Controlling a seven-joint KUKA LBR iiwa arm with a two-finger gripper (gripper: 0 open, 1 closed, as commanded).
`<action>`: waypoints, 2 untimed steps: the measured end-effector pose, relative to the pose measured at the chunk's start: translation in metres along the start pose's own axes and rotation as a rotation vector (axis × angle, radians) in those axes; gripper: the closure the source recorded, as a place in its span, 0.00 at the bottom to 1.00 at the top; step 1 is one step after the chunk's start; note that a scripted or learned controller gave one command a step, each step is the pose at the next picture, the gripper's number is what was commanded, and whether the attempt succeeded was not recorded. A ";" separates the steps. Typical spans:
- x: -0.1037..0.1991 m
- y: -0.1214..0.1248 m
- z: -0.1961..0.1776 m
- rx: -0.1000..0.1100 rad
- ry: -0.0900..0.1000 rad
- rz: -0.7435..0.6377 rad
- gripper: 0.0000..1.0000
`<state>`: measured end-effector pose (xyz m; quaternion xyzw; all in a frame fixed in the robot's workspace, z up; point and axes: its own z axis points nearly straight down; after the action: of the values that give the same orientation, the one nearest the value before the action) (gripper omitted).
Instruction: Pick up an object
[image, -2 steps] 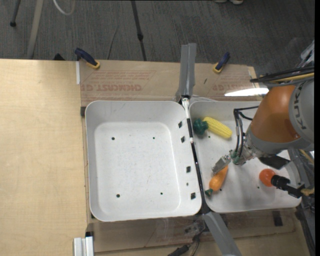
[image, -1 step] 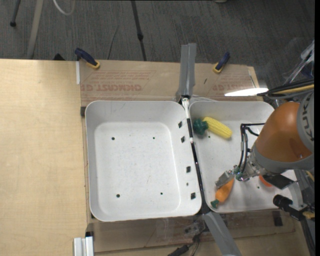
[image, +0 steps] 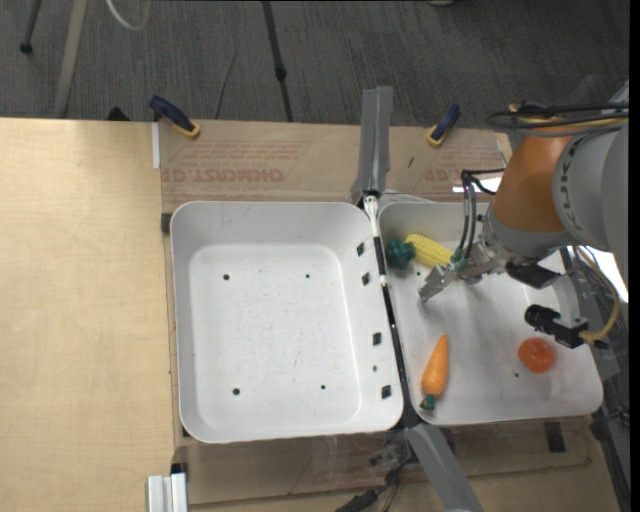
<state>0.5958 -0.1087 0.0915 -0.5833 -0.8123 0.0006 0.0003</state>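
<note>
While the gripper (image: 437, 285) hangs low inside the right bin (image: 500, 405), whether it is spread or pressed together cannot be told. Nearest the camera, the carrot (image: 435, 368) lies below the gripper, apart from it. The orange ball (image: 537, 355) sits off to its right. The corn cob (image: 428, 250) lies just beyond the gripper.

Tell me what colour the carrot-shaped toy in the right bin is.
Orange, with a small green tip at its lower end; the carrot shows clearly in the camera view.
</note>
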 end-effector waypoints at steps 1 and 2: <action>-0.020 0.060 -0.001 -0.001 -0.003 -0.087 0.00; -0.019 0.060 -0.010 0.002 -0.003 -0.091 1.00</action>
<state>0.6585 -0.1080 0.1018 -0.5458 -0.8379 0.0023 -0.0006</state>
